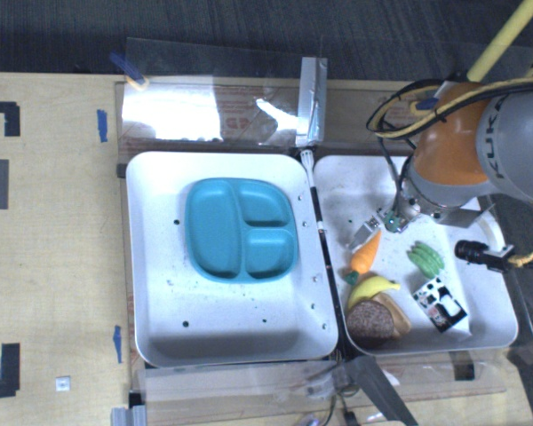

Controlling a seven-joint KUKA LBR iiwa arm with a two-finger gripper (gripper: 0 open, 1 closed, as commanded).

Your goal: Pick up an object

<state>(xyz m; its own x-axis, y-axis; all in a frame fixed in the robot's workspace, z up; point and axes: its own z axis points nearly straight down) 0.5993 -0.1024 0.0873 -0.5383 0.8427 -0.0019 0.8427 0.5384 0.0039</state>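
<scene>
Pale wooden bench point(53, 264) under two shallow white bins set side by side, dark carpet beyond the far edge. Left bin point(151, 309) holding a blue divided plate point(242, 229), lying flat near the middle. Right bin point(493, 327) holding a small cluster of things: an orange carrot point(366, 254) lying tilted, a yellow banana point(373, 287) just below it, a brown bun point(376, 318) touching the banana at the near wall, a green leafy piece point(425, 258) further right, and a black-and-white patterned block point(440, 304) near it. Grey arm with orange band point(453, 153) reaching in from the right, yellow cable looped above it. Gripper point(384, 223) lowered just above the carrot's upper end, nothing visibly between the fingers; jaw opening too small and blurred to tell. Clear plastic sheet point(204, 109) behind the left bin.
</scene>
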